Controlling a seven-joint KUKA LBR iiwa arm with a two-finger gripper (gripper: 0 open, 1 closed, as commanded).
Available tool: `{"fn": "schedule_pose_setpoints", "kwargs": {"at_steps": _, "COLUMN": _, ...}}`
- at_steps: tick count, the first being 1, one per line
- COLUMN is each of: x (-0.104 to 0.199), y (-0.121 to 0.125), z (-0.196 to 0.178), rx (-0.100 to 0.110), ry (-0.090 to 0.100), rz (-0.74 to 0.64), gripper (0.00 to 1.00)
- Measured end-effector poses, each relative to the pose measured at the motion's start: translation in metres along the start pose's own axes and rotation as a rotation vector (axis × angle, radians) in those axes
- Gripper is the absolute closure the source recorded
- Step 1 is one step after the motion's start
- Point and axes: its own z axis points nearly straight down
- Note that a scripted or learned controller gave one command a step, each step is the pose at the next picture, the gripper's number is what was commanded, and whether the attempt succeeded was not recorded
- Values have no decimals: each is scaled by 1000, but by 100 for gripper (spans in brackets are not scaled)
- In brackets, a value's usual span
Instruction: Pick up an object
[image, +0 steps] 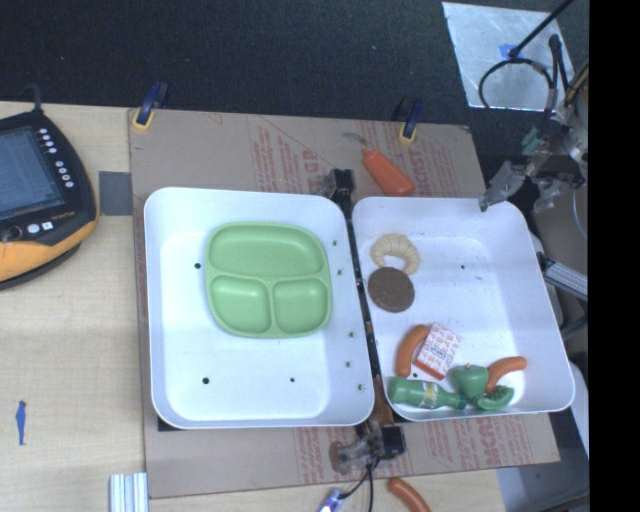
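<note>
- Gripper (512, 183) hangs at the far right corner of the right bin (480, 300), carrying nothing; honestly can't tell whether it's spread or closed.
- Green bottle (428, 395) lies flat along the near wall. Looks like light, slick plastic, so I'd pinch across the body.
- Croissant (397, 252) sits toward the far left, well apart from the clutter. Curved, probably a rigid toy; grab across its middle.
- Brown disc (390, 290) just beside it is flat and low, so tough to get under.
- Hot dog (410, 349) touches the red-and-white box (438, 351); crowded, roll risk.
</note>
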Motion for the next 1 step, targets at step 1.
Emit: {"fn": "schedule_pose_setpoints", "kwargs": {"at_steps": 1, "x": 42, "y": -62, "z": 143, "rx": 2, "ry": 0, "rz": 0, "gripper": 0}}
